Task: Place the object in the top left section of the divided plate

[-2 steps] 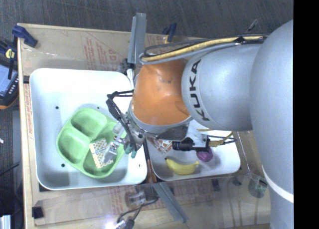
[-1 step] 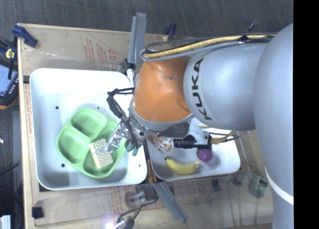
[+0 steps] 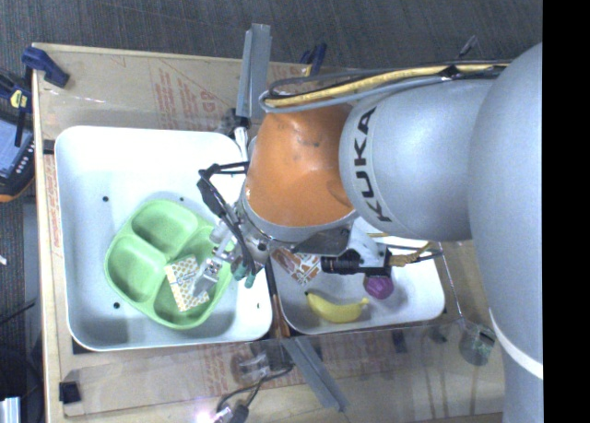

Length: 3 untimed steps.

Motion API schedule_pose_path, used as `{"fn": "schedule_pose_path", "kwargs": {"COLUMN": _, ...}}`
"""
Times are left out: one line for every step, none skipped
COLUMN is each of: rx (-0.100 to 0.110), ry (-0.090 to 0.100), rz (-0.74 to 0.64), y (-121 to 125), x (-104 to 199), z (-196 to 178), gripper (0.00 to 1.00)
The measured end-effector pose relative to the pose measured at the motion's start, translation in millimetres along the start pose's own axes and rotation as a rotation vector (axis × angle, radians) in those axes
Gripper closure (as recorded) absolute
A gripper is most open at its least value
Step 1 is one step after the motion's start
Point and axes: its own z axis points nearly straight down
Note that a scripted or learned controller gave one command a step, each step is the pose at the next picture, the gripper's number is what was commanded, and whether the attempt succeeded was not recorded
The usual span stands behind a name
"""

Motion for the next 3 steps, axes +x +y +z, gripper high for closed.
{"fn": "schedule_pose_path", "kwargs": {"rx": 0.0, "ry": -0.002, "rz": -0.006, "y": 1, "x": -1, "z": -10, "gripper": 1.0}}
{"fn": "schedule_pose_path", "kwargs": {"rx": -0.004, "ry": -0.005, "rz": -0.183, "y": 13, "x": 9, "z": -157, "gripper": 1.0}}
{"fn": "schedule_pose_path", "kwargs": {"rx": -0.004, "ry": -0.004, "rz": -0.308, "y": 70, "x": -30, "z": -198, "gripper": 1.0}}
